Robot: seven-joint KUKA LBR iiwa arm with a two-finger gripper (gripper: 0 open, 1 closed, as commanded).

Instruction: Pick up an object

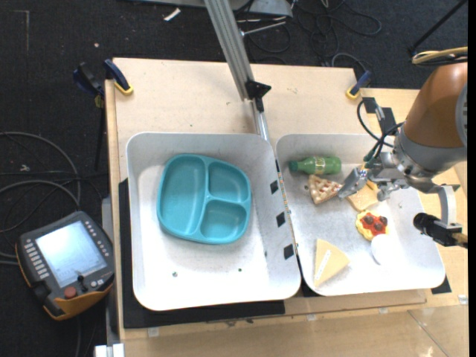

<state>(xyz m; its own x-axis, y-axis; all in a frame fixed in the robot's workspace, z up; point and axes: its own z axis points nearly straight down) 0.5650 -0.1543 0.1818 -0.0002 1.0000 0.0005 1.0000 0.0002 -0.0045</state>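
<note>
**End effector low over the toast**

Where the right bin (416, 270) nears the worktop's (186, 95) right edge, I see the toast slice (362, 198) under my end effector (364, 178); I cannot tell its finger state. Just beside lie a waffle wedge (323, 190), green bottle (315, 165), small pizza (371, 224) and cheese wedge (329, 261). A teal divided plate (204, 198) occupies the left bin (149, 274).

Bright, even overhead light, soft shadows, slightly grainy, mild blur.

Robotics lab, clamped plywood bench (186, 95), teach pendant (65, 262), floor cables (327, 21)
</note>
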